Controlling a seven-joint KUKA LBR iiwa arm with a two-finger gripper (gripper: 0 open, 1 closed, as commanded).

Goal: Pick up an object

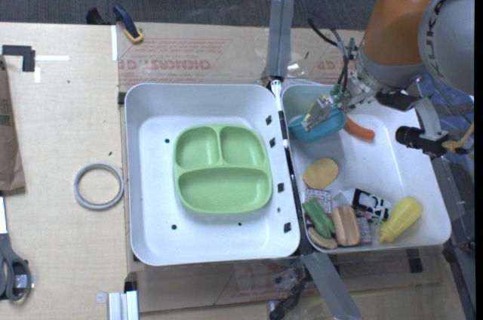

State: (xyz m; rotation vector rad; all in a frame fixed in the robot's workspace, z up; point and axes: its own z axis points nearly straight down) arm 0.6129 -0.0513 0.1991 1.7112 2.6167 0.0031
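Observation:
My gripper [326, 112] hangs over the back left of the right bin [423, 183], with its fingers closed on the rim of a tilted blue bowl [315, 130]. An orange carrot [361, 131] lies just right of the bowl. Along the bin's front lie a tan round piece [321, 173], a green pickle-like toy [318, 217], a hot-dog bun [346, 226], a black-and-white item [369, 201] and a yellow corn-like toy [399, 219].
The left bin [143, 160] holds a green divided plate [223, 167]. A tape ring [99, 185] and scissors [12, 278] lie on the bench to the left. A grey post [280, 35] stands behind the bins' shared wall.

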